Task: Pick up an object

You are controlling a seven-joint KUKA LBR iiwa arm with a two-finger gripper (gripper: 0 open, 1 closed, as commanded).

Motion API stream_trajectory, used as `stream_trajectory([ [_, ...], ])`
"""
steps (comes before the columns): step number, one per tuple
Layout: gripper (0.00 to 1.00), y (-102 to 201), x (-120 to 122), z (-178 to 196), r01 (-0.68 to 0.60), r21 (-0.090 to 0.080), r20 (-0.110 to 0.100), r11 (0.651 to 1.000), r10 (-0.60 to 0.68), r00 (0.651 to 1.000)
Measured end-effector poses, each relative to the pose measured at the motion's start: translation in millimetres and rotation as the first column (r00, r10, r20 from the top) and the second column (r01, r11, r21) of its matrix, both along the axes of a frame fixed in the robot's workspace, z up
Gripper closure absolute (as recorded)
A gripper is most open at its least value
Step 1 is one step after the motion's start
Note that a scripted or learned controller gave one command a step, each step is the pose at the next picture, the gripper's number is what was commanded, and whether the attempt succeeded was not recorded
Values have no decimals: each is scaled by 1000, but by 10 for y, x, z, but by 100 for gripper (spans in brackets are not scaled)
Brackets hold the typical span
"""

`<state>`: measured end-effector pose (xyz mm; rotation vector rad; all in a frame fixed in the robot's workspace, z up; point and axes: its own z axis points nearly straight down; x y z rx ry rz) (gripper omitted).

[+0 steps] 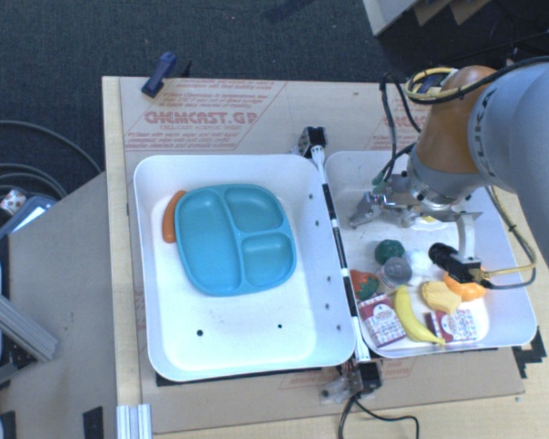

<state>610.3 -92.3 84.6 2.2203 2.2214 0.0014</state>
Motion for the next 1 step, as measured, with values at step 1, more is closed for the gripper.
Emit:
stream_trajectory([
  [1, 0, -71, 488, 5, 0, 0, 0, 1000, 0, 1000],
])
